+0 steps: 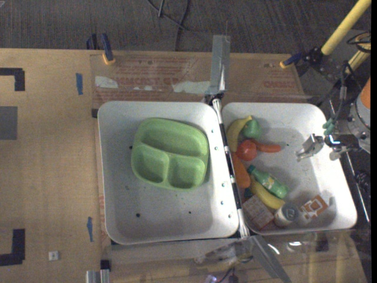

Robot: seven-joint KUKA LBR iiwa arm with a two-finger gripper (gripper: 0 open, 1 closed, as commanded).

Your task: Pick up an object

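Broadly, a wooden bench is seen from above, and two shallow white bins are borne on it side by side. The left bin is occupied by a green divided plate, which is set toward its far half and is split into three compartments. The right bin is crowded along its left wall and near edge with toy food, while its right half is left bare. A yellow banana is laid at the far left corner of that bin, with a green piece touching its right side. Just nearer, a red tomato is placed against an orange carrot that points right. An orange piece is stretched along the left wall, and a green bottle with a yellow label is tilted just beside it. A second yellow banana is lodged below the bottle. Along the near edge a brown box, a small can and a white and orange carton are lined up, left to right. The gripper is held over the right side of the right bin, well apart from the toys, reached in from the right. Nothing is seen between its fingers, though whether they are spread or closed cannot be told.
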